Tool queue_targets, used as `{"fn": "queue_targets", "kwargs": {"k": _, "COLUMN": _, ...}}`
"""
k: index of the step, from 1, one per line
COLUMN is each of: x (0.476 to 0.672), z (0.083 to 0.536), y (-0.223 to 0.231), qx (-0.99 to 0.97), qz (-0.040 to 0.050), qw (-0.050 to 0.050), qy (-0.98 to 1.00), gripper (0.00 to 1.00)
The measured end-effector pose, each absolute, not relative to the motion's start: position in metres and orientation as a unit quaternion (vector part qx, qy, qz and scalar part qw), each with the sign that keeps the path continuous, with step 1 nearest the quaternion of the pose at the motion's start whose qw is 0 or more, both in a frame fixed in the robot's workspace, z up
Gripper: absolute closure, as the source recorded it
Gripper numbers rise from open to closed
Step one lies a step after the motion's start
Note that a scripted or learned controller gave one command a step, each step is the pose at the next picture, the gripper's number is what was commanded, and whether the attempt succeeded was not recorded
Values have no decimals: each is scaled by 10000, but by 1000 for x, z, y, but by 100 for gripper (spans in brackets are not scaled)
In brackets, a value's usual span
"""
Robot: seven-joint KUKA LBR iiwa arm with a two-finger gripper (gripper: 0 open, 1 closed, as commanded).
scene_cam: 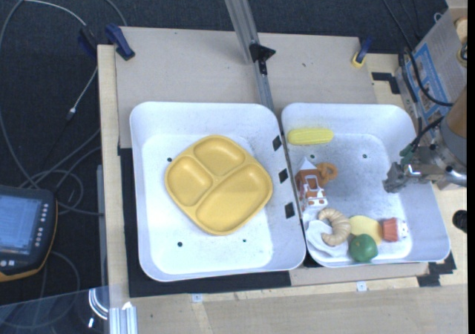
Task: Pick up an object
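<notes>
The right bin [371, 121] holds several small objects. A yellow corn cob [309, 136] lies near its back left corner. An orange and white toy [312, 182] sits by the left wall. At the front lie a tan croissant [335, 224], a yellow fruit [363, 225], a green ball [363, 249] and a small red piece [392, 230]. My gripper [395, 176] hangs over the right side of this bin, above bare floor, apart from all the objects and up and to the right of the red piece.
The left bin [148, 125] carries a yellow divided plate [218, 183]. A metal pole [245, 21] slants down from the top to the gap between the bins. Blue clamps [119, 41] sit at the bench's back corners. A teach pendant [22, 230] lies off the bench, left.
</notes>
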State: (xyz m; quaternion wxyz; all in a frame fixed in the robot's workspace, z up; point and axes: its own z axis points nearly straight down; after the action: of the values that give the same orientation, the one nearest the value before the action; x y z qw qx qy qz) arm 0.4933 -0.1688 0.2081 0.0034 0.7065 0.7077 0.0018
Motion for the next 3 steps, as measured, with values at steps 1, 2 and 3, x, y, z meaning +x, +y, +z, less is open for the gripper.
{"fn": "queue_targets", "kwargs": {"k": 1, "x": 493, "z": 222, "y": -119, "qx": 7048, "qz": 19, "qw": 9, "qy": 7094, "gripper": 100}}
{"fn": "queue_targets", "kwargs": {"k": 2, "x": 496, "z": 233, "y": -67, "qx": 7044, "qz": 19, "qw": 8, "qy": 7098, "gripper": 100}}
{"fn": "queue_targets", "kwargs": {"k": 3, "x": 496, "z": 244, "y": -11, "qx": 7042, "qz": 19, "qw": 2, "qy": 7100, "gripper": 100}}
